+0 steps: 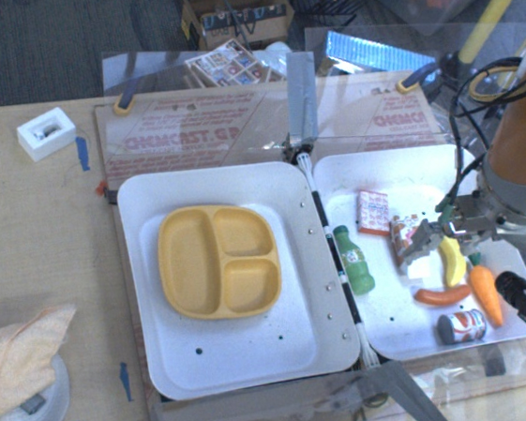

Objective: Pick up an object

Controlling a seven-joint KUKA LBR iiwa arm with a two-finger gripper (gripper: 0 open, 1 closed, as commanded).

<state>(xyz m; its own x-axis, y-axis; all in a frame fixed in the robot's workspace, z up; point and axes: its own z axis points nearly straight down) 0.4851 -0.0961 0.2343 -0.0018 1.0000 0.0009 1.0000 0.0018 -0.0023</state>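
Two white bins lie side by side on the surface [43, 268]. Starting from the bottom of the frame, in the right bin [390, 332] there is a small can [461, 326] on its side near the lower edge. Just above it lie an orange carrot [486, 294] and a red sausage-like piece [442, 295], and above those a yellow banana [452, 262]. A green bottle [352, 261] lies at the left side of this bin, close to the wall between the bins. Higher up there are a dark brown packet [404, 236] and a red and white packet [373, 212].

At the right side of the frame the arm [521, 156] reaches in, and the claw [433, 235] is low over the right bin, at the dark brown packet and just above the banana. Its fingers look spread apart, and I see nothing held between them.

The left bin [167, 357] holds a yellow divided plate [219, 260]. At the lower left of the frame lies a pale cloth [19, 350], and at the upper left a small white box [47, 132].

I judge the step is the approach, with no grasp made yet. The next move probably calls for placing the fingers around one piece, maybe the brown packet or the banana, closing firmly, and lifting straight up. The pieces lie close together, so the claw may catch a neighbour.
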